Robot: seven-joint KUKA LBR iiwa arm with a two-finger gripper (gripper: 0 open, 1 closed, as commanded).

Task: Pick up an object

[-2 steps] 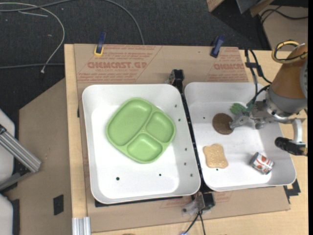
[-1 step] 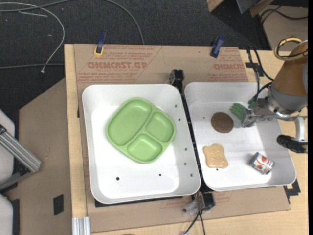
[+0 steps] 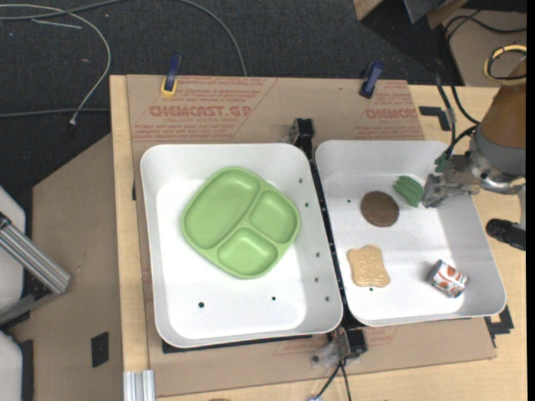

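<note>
Left to right you've got the green divided plate (image 3: 241, 221) in the left bin (image 3: 159, 249), then in the right bin (image 3: 476, 249) a tan cookie (image 3: 368, 266), brown disc (image 3: 380, 209), small can (image 3: 448, 278), and the gripper (image 3: 431, 192) touching the green toy (image 3: 409, 190), finger state unclear.

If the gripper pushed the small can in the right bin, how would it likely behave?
The can lies on its side, so it would probably roll rather than slide. It looks small, so likely light. Its rounded wall may slip from a loose pinch.
</note>
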